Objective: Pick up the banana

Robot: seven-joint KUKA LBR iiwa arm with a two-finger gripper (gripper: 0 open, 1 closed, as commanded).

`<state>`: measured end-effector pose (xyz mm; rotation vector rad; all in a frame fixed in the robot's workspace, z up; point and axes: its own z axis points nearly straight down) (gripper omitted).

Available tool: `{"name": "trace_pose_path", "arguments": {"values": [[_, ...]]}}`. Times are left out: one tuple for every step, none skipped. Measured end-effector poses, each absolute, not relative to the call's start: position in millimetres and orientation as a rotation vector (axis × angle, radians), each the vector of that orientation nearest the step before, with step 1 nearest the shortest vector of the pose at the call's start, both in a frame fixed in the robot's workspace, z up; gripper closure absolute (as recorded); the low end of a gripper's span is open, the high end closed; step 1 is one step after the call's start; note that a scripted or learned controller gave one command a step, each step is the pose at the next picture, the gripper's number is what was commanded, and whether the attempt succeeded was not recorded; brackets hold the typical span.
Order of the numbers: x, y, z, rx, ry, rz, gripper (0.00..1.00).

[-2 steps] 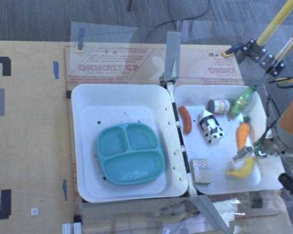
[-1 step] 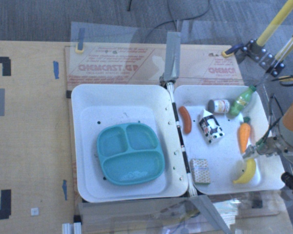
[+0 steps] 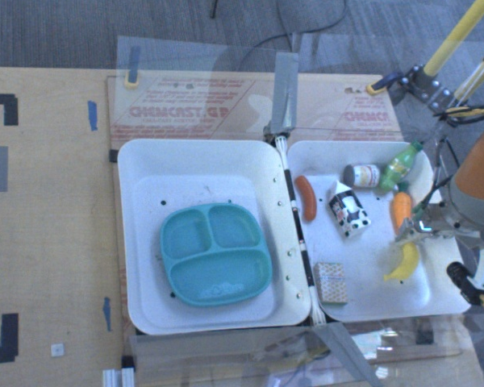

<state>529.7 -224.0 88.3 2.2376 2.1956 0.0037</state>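
Note:
The yellow banana (image 3: 403, 264) lies in the right bin (image 3: 371, 306), near its right wall and towards the front. My gripper (image 3: 414, 230) hangs just above the banana's upper end, coming in from the right edge of the view. It sits between the banana and an orange carrot-like item (image 3: 400, 208). From this height I cannot make out whether it touches the banana.
The right bin also holds a red sausage (image 3: 306, 197), a black-and-white carton (image 3: 348, 212), a small can (image 3: 361, 175), a green bottle (image 3: 400, 165) and a small patterned box (image 3: 332, 282). A teal divided plate (image 3: 216, 254) lies in the left bin (image 3: 145, 168).

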Motion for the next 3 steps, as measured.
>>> {"name": "trace_pose_path", "arguments": {"values": [[540.3, -161.9, 177.2, 2.344, 2.091, 0.0, 1.0], [560.9, -75.4, 268.4, 2.241, 2.2, 0.0, 1.0], [568.9, -61.1, 249.0, 2.102, 2.337, -0.002, 1.0]]}}
